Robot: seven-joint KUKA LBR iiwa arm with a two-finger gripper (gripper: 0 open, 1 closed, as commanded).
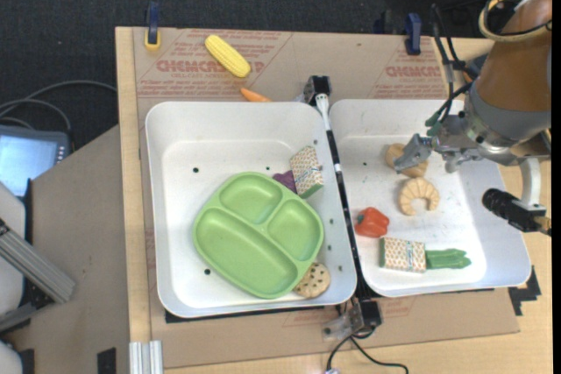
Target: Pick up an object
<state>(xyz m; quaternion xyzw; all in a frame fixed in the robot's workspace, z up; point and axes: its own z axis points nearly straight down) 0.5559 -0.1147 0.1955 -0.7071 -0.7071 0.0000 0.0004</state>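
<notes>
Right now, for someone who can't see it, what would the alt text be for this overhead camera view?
A grey robot arm's gripper reaches from the right over the right white bin, beside a tan toy, a croissant, a red pepper and a small carton. The left bin holds a green divided plate and a cookie; a yellow corn cob lies on the cardboard behind.

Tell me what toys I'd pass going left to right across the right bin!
Red pepper → tan toy by the gripper → croissant → green veggie.
</notes>
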